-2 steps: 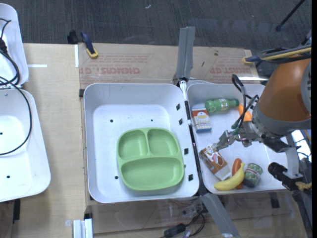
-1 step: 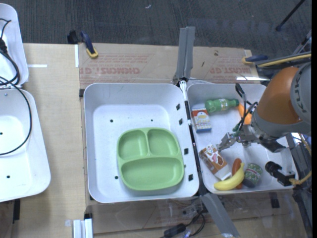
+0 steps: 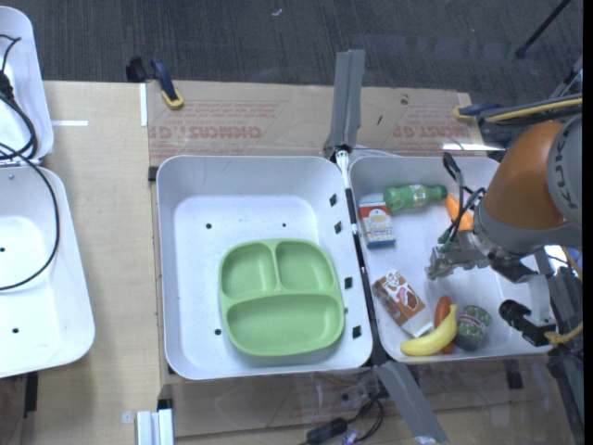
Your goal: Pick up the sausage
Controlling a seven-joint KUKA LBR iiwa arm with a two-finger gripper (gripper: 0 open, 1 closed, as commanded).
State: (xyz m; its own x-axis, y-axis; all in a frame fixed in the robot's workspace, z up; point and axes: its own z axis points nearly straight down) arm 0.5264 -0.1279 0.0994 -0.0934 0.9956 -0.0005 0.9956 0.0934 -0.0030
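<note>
From above, the gripper (image 3: 445, 265) hangs low over the right bin (image 3: 408, 167); whether its jaws are apart or together cannot be told. The sausage (image 3: 443, 310), reddish, lies just below it, touching the banana (image 3: 428, 338), with a round tin (image 3: 473, 325) beside them. A carton (image 3: 402, 302), small box (image 3: 375, 224) and green bottle (image 3: 413, 196) share that bin. The left bin (image 3: 181, 248) holds a green divided plate (image 3: 281, 297).
</note>
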